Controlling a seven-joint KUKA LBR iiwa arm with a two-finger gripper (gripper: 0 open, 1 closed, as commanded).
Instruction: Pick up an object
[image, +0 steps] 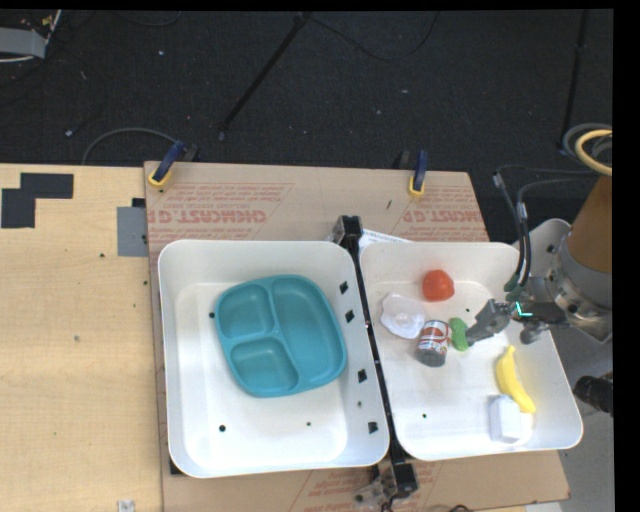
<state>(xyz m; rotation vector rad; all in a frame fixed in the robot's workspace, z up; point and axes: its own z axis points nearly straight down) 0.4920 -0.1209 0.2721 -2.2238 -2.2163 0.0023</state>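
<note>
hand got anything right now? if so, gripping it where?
Cannot be told. The hand sits low in the right bin, right beside the green object next to the can, but a hold isn't visible.

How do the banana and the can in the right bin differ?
The banana is yellow, long and curved; the can is short, cylindrical, with a dark and red label. The banana lies nearer the bin's right edge, beside a white block; the can sits mid-bin, next to a green object. Both share the right bin.
</note>
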